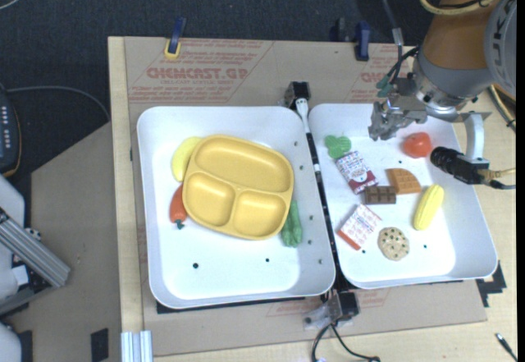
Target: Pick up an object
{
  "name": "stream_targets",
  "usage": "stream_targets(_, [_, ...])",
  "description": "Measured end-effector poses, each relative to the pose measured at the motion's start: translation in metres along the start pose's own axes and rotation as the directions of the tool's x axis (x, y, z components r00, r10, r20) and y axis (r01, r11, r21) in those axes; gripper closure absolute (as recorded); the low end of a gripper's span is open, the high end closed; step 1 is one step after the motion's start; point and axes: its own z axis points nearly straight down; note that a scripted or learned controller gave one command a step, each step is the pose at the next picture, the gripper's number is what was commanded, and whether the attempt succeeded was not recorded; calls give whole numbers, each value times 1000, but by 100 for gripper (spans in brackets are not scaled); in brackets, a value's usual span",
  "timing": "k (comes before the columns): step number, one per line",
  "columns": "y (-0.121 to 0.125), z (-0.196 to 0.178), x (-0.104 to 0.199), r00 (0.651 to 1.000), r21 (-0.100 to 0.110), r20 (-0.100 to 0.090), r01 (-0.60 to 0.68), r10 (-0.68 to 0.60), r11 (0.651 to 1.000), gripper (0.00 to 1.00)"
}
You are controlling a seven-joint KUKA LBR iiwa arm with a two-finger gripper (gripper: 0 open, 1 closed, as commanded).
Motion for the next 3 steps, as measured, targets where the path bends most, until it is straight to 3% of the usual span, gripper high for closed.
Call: stream_targets(3, [-95, 16, 124, 1000, 2, 0, 0, 0, 1000, 100])
